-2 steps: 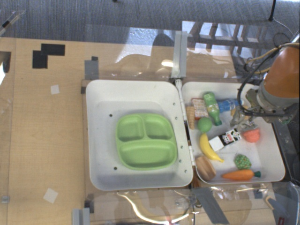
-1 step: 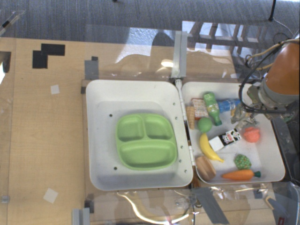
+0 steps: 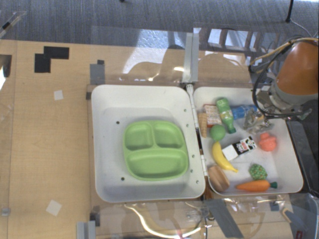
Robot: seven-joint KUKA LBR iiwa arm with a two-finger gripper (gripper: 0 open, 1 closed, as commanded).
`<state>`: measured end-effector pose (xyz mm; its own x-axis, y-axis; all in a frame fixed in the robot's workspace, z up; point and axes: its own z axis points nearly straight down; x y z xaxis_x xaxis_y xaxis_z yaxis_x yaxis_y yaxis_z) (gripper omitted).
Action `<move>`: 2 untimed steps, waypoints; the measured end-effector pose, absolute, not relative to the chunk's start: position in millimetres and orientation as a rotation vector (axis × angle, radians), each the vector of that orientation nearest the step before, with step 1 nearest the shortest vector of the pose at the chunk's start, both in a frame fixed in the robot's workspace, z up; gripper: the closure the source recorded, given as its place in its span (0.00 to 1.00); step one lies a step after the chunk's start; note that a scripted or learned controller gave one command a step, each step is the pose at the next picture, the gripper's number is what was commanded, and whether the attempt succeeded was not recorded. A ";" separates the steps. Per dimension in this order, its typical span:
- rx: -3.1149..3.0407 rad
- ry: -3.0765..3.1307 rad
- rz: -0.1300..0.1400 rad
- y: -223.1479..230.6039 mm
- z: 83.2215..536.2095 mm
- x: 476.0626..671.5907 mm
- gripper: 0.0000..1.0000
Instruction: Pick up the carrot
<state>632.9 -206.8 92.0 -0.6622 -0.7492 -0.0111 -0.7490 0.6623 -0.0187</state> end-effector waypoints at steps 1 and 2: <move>-2.178 2.250 -0.021 -207.8 90.7 644.0 1.00; -2.178 2.249 -0.019 -207.2 90.6 644.0 0.00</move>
